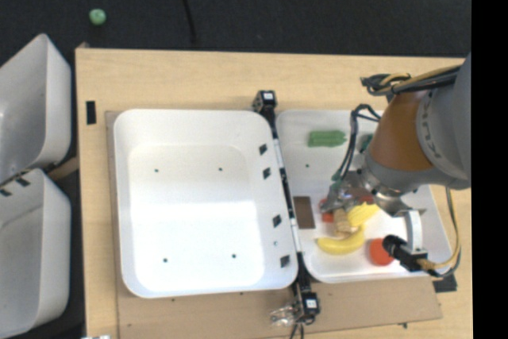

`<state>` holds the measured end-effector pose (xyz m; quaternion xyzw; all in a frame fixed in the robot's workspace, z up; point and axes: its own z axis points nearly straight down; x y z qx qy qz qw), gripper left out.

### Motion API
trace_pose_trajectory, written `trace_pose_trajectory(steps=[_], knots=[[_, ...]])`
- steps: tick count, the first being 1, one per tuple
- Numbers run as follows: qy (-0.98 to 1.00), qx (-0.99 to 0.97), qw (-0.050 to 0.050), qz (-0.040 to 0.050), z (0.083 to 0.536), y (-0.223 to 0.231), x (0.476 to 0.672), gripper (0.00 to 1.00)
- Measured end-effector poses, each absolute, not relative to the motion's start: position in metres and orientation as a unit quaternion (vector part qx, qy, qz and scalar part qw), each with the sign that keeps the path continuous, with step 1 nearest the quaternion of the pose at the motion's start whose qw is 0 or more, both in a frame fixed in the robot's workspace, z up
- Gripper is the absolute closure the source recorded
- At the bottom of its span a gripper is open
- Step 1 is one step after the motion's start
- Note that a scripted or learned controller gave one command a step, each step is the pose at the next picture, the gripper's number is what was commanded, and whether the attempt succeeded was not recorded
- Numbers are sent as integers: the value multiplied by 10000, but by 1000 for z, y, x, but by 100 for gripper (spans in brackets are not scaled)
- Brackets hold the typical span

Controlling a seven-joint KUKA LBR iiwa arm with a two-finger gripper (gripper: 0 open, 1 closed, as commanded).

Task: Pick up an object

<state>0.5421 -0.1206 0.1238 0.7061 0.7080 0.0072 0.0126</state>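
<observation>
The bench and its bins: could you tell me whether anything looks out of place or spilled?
One thing stands out: a small green ball lies on the dark floor beyond the bench, away from both bins. The banana, green block and orange piece sit inside the right bin.

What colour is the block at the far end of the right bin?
Green, clearest in the camera view: the block lies alone near the bin's far wall.

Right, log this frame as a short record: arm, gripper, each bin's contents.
arm: reaches in from the right, over the right bin
gripper: low in the right bin, above the banana
right bin contents: green block, banana, yellow piece, red-orange object, brown flat piece
left bin: bare white floor showing
grasp: cannot be judged
</observation>
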Motion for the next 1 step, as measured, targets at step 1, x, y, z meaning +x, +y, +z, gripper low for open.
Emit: trace_pose_trajectory(steps=[1], knots=[[7079,7062,121,72,124,-121,542,100]])
